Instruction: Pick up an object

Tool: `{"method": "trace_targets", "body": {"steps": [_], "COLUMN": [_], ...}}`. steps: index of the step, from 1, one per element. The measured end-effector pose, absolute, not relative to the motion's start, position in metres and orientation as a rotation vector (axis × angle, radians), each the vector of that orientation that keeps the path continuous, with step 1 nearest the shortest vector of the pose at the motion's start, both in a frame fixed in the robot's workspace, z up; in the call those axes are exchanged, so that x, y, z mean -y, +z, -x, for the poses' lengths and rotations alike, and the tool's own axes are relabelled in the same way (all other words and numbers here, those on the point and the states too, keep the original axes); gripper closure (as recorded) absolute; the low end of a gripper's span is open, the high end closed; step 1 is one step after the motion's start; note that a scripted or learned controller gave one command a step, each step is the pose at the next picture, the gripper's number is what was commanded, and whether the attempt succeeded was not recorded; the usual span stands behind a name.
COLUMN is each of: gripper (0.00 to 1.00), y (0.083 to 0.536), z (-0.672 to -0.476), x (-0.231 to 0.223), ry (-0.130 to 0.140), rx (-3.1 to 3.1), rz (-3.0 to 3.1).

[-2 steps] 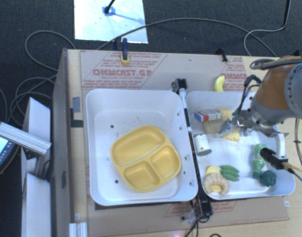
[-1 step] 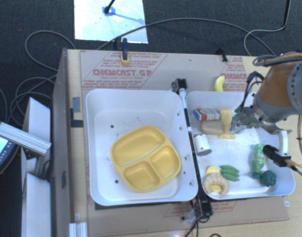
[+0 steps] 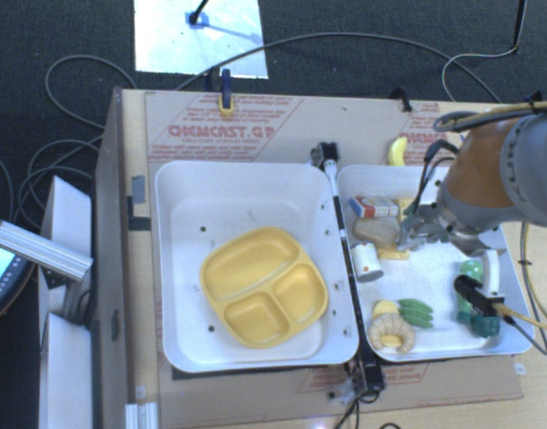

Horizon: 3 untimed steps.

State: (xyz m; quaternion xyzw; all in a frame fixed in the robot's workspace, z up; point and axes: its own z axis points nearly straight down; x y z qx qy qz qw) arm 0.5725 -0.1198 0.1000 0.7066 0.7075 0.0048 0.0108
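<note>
The gripper sat low in the crowded right bin, beside a tan lump; whether its fingers were parted, I couldn't tell.

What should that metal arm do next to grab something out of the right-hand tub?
Probably ease straight down a little. The claw sits low in the right bin, right over the tan lump and a small yellow piece, with the red-and-white box just beyond. Nothing visibly sits in its grip yet.

The arm runs off the right edge and hides part of the right bin
</note>
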Motion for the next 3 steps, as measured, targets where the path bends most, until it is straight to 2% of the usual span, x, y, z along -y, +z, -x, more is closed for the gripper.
{"method": "trace_targets", "body": {"steps": [1,2,3], "gripper": [1.0,1.0,0.0], "y": [0.178,0.133,0.134], "z": [-0.543,-0.536,-0.537], "x": [0.166,0.097,0.098], "ry": [0.002,0.0,0.001], "rx": [-2.218,-2.226,-2.224], "rz": [-2.218,-2.218,-2.218]}}
